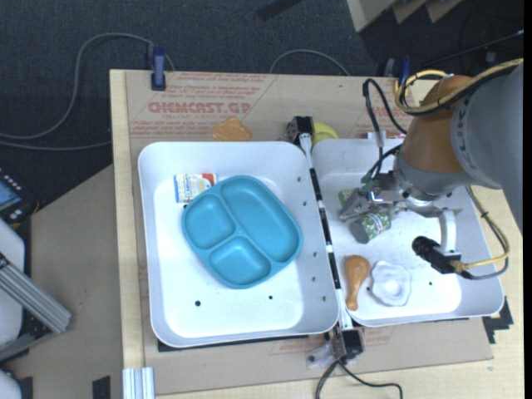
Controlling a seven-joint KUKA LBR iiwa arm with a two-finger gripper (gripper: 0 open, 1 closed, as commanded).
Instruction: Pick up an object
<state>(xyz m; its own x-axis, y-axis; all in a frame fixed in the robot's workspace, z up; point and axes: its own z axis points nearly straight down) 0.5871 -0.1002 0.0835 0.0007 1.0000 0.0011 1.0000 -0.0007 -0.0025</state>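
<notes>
The two-finger gripper (371,209) was down in the right white bin (474,298), over a crumpled green-and-silver wrapper (371,224); whether it gripped the wrapper could not be told. A tan drumstick-shaped toy (356,278) and a clear plastic lump (390,284) lay nearer the front. The left white bin (166,306) held a blue three-compartment plate (239,230) and a small white card (193,185).

Glossy blue plastic tray (240,230), smooth white plastic bins (166,289).

Robotics lab: plywood bench (125,223), loose cables (75,56), twin white bins (158,248).
</notes>
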